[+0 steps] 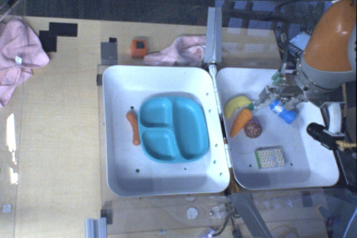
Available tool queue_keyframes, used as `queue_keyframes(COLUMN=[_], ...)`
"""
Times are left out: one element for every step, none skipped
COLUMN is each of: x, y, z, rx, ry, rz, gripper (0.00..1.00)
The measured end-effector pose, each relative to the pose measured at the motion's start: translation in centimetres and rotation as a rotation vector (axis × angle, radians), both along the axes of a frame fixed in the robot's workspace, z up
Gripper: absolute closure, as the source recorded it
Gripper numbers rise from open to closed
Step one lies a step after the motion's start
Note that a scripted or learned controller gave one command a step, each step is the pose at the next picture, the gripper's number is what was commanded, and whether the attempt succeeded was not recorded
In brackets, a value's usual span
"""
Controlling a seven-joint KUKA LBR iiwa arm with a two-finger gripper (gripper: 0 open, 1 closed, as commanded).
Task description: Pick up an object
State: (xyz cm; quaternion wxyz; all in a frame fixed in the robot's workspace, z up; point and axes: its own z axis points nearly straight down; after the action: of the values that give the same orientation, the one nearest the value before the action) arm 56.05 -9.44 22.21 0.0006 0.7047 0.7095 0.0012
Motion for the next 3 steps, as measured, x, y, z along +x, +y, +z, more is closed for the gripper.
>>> queue_keyframes(x=[0.3,0.9,1.5], y=[0.1,0.7,2.8], z=[1.0,4.5,16.8], rx=[0.001,-0.005,-0.020], ry=[-0.004,-0.005,-0.016], rz=[0.005,0.868,1.767], gripper=[1.00,1.00,1.00])
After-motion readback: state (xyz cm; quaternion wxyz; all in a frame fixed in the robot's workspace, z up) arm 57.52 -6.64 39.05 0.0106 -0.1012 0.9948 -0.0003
